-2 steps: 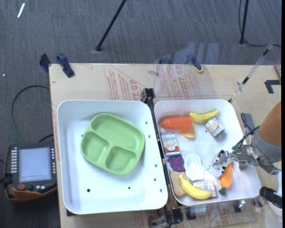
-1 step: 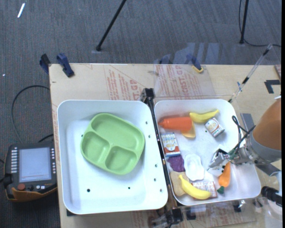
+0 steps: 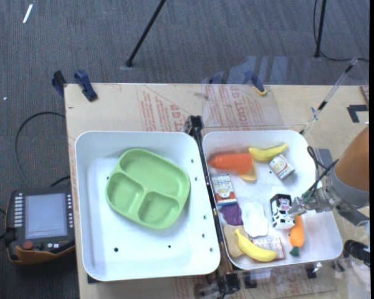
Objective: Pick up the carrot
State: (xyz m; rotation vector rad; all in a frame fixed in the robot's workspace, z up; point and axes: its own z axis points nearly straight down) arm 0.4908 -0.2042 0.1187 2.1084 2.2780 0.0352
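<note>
Left bin (image 3: 87,167): one green divided plate (image 3: 148,188), slightly tilted, near the bin's middle.
Right bin (image 3: 299,137): crowded; two bananas (image 3: 267,151), several small packets, overlapped and hard to name.
Carrots: two orange carrot-like pieces; larger (image 3: 232,161) by the bin's far left corner, small carrot (image 3: 297,232) at the near right corner.
End effector (image 3: 297,209): just above the small carrot, beside a cow-print carton (image 3: 280,211); grip state unreadable.
Arm (image 3: 355,167): cut off at right.
</note>
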